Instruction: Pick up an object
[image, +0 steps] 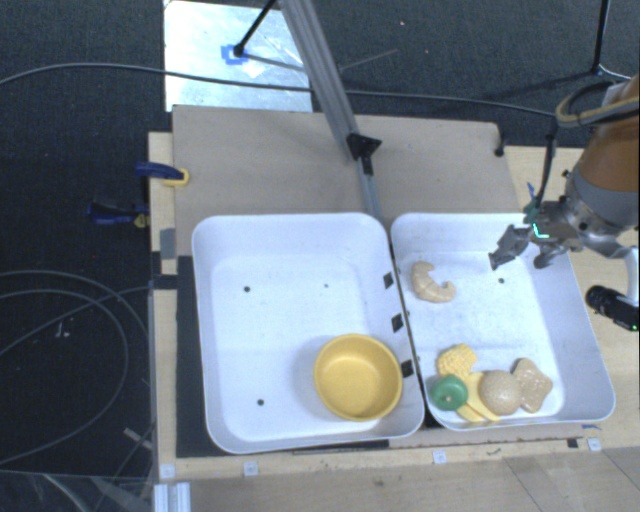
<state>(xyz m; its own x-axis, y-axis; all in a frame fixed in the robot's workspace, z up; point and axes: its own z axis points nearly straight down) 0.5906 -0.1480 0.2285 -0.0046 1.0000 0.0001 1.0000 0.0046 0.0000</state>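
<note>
My jaws stand spread with nothing between them; my gripper (524, 247) hangs over the right bin's (560, 300) upper right part. Left of it lies a tan croissant (432, 283). A yellow bowl (357, 376) sits in the left bin (250, 300), lower middle of frame.

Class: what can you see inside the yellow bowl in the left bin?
The yellow bowl shows just its own bare yellow inside, nothing lying in it. The bin floor under the bowl is covered, so that cannot be seen.
</note>
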